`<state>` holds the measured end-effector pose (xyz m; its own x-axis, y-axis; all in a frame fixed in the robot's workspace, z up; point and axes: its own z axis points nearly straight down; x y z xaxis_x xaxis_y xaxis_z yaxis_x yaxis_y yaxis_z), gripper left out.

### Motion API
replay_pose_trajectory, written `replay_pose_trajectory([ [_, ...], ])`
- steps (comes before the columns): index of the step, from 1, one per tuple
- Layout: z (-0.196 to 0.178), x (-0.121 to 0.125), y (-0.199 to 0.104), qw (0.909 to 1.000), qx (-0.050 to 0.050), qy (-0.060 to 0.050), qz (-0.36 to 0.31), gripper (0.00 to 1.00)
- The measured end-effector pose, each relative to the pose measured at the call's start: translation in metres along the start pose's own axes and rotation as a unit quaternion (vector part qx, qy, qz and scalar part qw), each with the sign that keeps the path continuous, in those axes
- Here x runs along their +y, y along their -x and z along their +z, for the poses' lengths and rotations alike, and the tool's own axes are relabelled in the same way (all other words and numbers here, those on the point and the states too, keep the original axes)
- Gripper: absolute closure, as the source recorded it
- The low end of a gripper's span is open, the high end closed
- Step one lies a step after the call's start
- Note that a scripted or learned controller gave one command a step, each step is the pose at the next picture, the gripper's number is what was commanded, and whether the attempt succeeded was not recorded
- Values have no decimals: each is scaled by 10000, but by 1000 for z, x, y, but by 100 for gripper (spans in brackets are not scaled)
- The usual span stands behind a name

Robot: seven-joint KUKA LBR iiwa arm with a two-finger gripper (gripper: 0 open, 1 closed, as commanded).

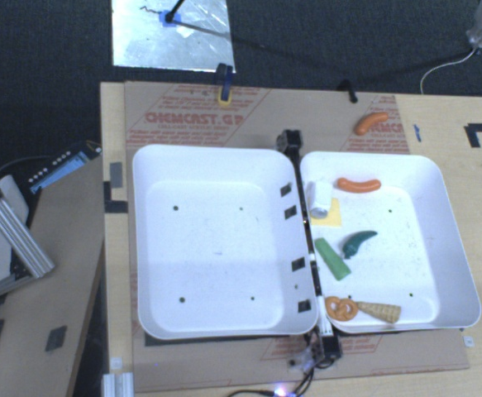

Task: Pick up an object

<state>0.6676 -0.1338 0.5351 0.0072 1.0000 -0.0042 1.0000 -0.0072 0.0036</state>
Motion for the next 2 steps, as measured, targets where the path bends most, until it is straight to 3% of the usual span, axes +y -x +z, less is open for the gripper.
replay_pose_trajectory([
  [1,22,0,74,10000,5,-12,-10,100],
  [2,-2,1,47,10000,13,12,-63,100],
])
